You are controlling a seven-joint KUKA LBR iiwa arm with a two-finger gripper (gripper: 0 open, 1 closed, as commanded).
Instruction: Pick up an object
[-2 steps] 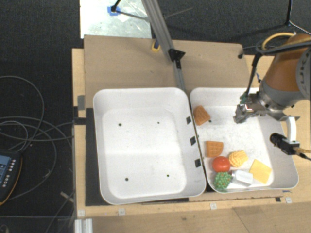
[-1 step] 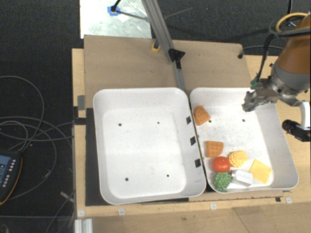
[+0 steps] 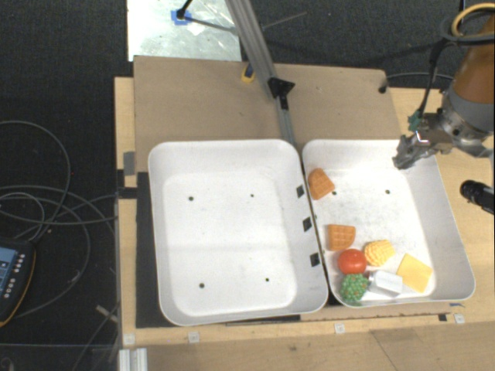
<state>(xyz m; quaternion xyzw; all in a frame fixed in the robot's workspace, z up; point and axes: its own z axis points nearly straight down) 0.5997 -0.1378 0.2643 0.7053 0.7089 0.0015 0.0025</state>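
Several toy foods lie in the right bin. An orange bread-like piece rests near its left wall. Toward the front sit an orange waffle piece, a red tomato, a yellow corn piece, a yellow cheese wedge, a green broccoli and a white block. My gripper hangs over the bin's back right part, well away from all of them. Nothing shows between its fingers.
The left bin stands beside the right one, with black clips along the shared wall. A grey pole slants across the back of the bench. Cables lie on the floor at left.
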